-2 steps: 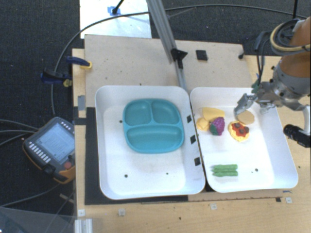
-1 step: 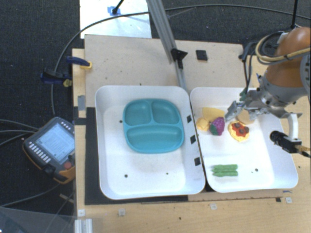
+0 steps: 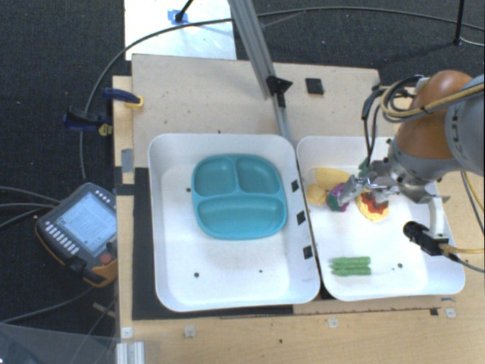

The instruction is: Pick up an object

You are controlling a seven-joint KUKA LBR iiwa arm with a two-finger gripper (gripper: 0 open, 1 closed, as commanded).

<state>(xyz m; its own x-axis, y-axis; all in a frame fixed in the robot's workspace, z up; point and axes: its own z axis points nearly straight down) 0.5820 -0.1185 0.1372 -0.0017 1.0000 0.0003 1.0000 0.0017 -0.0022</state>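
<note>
Toy objects — a small cluster in the right bin (image 3: 447, 279), lying in its far-left part. Yellow piece (image 3: 327, 177), pale and rounded, rests nearest the divider between the bins. Purple piece (image 3: 335, 201), small, sits just right of it and touches the gripper tip. Red-and-yellow piece (image 3: 373, 208), flat, lies under the gripper body, partly hidden by it. Green bean pod (image 3: 350, 265), ridged and oblong, lies apart from the cluster, toward the near edge of the same bin.

Gripper (image 3: 350, 193): reaches in from the right, low over the cluster, its metallic tip pointing left at the purple piece. Whether the gripper is spread or closed cannot be told, and nothing is seen clamped in it. Arm (image 3: 432, 127): grey with an orange band, bent over the far-right side of the right bin, cables looping along it.

Left bin (image 3: 167, 264): white, shallow — holds a teal divided plate (image 3: 239, 196) with three compartments, set toward the far half.

Bench (image 3: 227, 89): tan board under both bins. Black square marker (image 3: 314, 86) on its far part; a grey pole (image 3: 254, 36) slants across it. Teach pendant (image 3: 79, 230) lies on the dark floor to the left.
</note>
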